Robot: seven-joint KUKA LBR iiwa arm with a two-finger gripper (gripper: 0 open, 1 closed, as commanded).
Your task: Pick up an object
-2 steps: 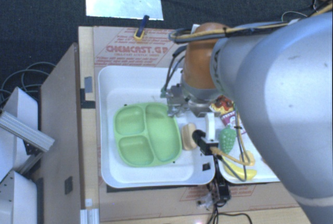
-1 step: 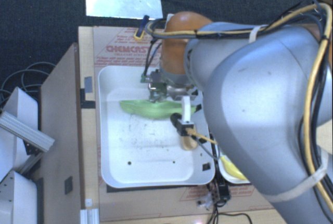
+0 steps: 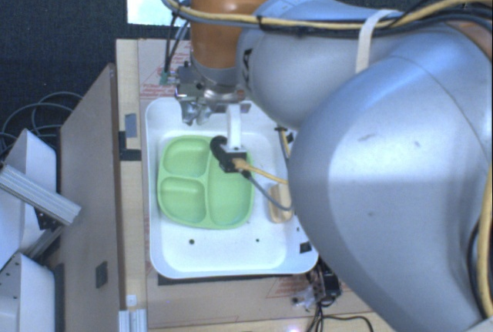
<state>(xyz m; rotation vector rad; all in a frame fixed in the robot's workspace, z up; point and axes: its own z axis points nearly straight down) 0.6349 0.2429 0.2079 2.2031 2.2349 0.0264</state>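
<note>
Green divided tray (image 3: 202,182) lies flat in white bin (image 3: 223,252).

green divided plate (image 3: 185,165): smooth matt plastic | white bin (image 3: 223,257): glossy plastic | arm shell (image 3: 385,169): smooth grey, soft sheen

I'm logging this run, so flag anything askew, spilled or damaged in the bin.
Nothing stands out. The green divided plate lies flat and whole in the white bin, with no spill around it. A pale wooden piece lies by the bin's right wall, partly hidden under the arm, so its state is unclear.
</note>
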